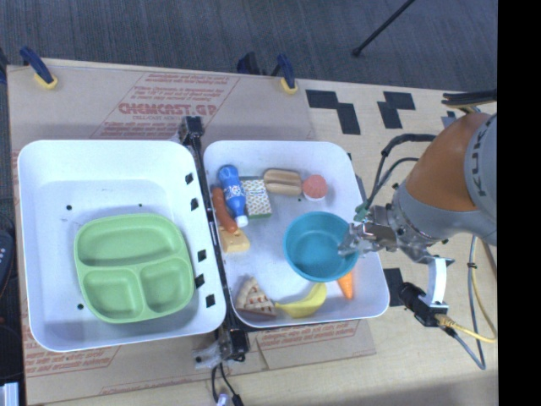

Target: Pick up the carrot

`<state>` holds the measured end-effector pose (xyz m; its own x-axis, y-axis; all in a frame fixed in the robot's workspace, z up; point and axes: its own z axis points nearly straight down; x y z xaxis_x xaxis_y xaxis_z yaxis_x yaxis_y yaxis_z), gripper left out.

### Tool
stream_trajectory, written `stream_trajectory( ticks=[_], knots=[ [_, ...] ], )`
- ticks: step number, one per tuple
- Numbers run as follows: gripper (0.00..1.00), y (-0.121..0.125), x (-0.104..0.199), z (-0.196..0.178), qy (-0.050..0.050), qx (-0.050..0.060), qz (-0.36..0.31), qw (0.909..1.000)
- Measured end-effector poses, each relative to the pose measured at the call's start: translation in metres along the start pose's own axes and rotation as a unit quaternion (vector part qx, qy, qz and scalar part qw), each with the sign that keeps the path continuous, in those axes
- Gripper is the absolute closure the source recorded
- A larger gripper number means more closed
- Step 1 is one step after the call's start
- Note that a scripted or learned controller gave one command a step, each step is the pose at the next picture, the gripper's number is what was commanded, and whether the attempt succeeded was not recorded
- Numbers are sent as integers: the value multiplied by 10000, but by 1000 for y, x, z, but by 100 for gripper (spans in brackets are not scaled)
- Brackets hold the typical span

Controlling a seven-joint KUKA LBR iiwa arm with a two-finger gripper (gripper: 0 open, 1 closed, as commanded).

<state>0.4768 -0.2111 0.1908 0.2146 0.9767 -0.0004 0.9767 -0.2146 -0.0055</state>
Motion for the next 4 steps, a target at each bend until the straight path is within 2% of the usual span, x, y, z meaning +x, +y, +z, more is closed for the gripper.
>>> stream_trajectory(
  ticks=[1,2,3,4],
  knots=[
    [100,-2,10,-39,-9,18,691,9976],
    [100,16,13,-52,2,29,3182,9480],
    [0,16,14,-53,12,28,3182,9480],
    [0,0,32,92,7,56,2341,9722]
  ],
)
